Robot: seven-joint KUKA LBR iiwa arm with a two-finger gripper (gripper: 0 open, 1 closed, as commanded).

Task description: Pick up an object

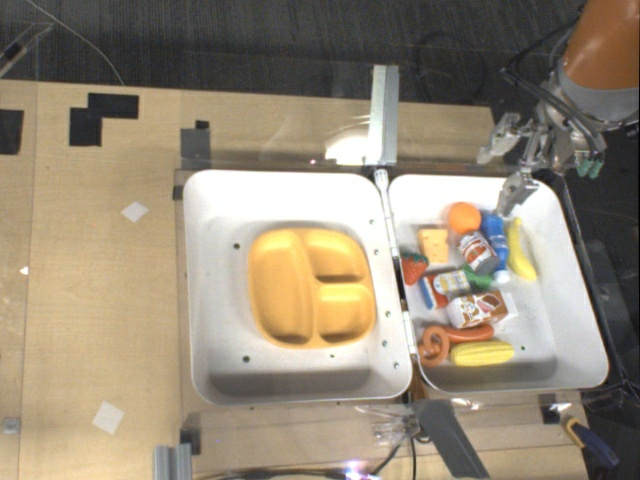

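My right bin [575, 298] is crowded from the orange [462, 216] down to the corn cob [483, 353]; bare floor lies along its right wall, beyond the banana [520, 249].

Grey KUKA arm [600, 93] reaching in from the right, broad orange band [605, 28] above the wrist, then a cluttered silver-grey gripper [515, 196] of pale metal brackets, dark cables alongside and a small green-tipped fitting.

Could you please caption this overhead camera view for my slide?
Grey arm's hand above right white bin of small toy foods; yellow divided plastic tray in left white bin.
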